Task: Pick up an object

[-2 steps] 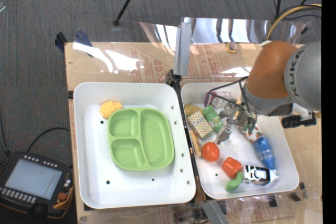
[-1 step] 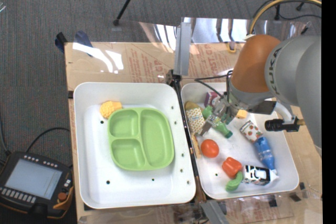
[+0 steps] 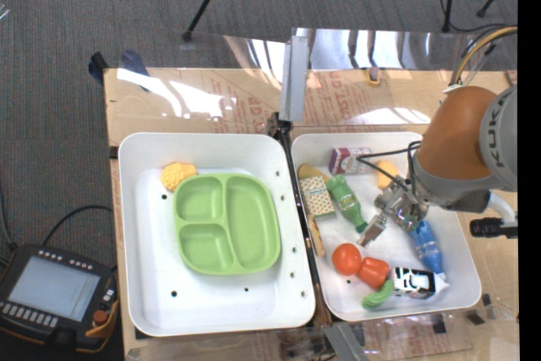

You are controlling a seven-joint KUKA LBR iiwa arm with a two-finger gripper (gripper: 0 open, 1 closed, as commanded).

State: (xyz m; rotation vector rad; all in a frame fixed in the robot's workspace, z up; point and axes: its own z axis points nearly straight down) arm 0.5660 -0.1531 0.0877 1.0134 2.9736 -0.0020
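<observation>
My gripper [image 3: 394, 224] hangs over the middle of the right bin [image 3: 461, 262], open, with nothing between its fingers. One fingertip [image 3: 373, 232] points down-left toward a red tomato [image 3: 345, 258]. A blue bottle [image 3: 426, 243] lies just right of the gripper, partly under it. To its left a green bottle [image 3: 347, 200] lies on its side. An orange-red pepper [image 3: 374, 270], a green piece [image 3: 378, 297] and a black-and-white packet [image 3: 415, 281] lie near the front wall. A pink-and-white carton [image 3: 347, 159] stands at the back.
A patterned box [image 3: 317, 195], a yellow piece [image 3: 308, 172] and a wooden spoon [image 3: 315, 234] lie along the right bin's left wall. An orange item [image 3: 385, 173] sits by the wrist. The left bin [image 3: 144, 266] holds a green divided plate [image 3: 226, 222] and a yellow toy [image 3: 177, 175].
</observation>
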